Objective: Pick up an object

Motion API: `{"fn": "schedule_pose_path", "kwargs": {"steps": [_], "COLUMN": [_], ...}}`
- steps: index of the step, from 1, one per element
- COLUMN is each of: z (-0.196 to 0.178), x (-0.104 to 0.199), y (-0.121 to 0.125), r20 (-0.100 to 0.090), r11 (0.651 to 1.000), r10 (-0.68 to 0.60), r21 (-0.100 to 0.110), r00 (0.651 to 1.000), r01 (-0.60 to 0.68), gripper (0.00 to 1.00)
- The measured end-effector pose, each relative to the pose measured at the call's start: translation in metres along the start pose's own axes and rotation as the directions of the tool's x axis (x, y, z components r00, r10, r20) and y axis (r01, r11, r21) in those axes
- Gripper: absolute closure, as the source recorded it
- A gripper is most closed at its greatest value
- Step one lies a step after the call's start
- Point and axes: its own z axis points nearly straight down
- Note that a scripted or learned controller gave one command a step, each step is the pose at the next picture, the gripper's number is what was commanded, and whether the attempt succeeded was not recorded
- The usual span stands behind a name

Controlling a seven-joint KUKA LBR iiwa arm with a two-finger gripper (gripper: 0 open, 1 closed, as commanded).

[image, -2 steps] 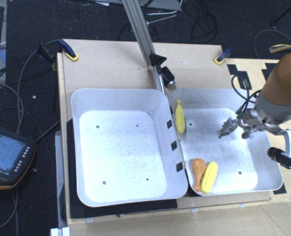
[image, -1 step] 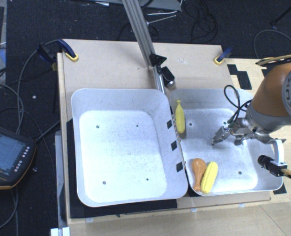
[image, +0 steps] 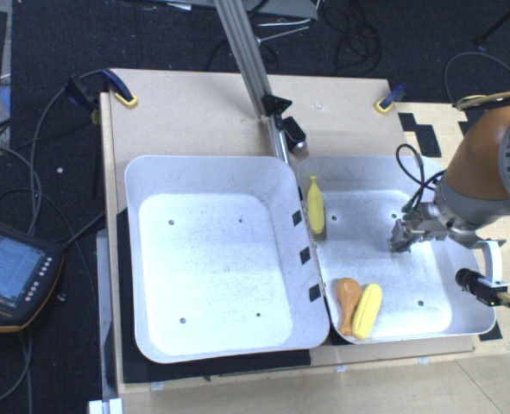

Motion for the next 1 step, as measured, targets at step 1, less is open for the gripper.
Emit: {"fn": "schedule_pose_path", "kwargs": {"steps": [1], "z": [-0.0575], "x": [-0.0007], "y": [0.0100], "r20": [0.001], "r11": [1.000], "r10": [-0.001], "r21": [-0.005], "r00": [1.000], "r01": [0.001], "gripper": [1.00]}}
